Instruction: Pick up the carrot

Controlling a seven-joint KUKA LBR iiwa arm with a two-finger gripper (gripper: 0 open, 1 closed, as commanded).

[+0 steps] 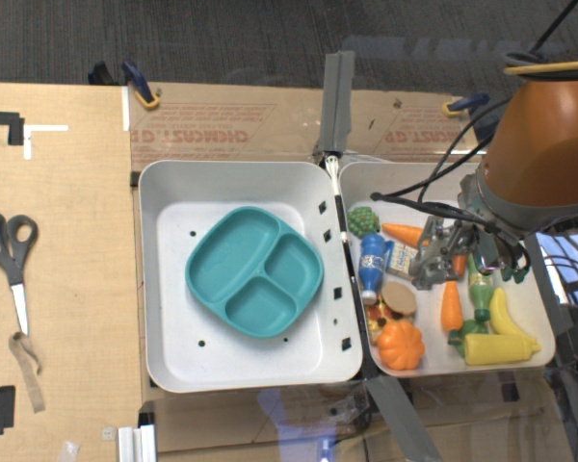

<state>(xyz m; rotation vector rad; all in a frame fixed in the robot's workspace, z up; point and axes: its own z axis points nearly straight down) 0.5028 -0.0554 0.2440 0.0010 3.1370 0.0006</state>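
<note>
Two orange carrot-like pieces lie in the right bin [539,296]. One carrot [401,232] lies flat near the bin's upper left, with its tip pointing left. The other carrot [450,305] stands lengthwise lower down, with green leaves at its lower end. My gripper [432,261] hangs low over the bin between the two, just right of the first carrot and above the second. Nothing shows in its grip. The arm's orange band fills the upper right and hides part of the bin.
Around the gripper lie a green broccoli [363,220], a blue bottle [371,261], a brown round piece [399,299], an orange pumpkin [401,345], a green bottle [482,292], a banana [507,312] and a yellow block [499,348]. The left bin [164,287] holds a teal divided plate [255,270]. Scissors [10,248] lie far left.
</note>
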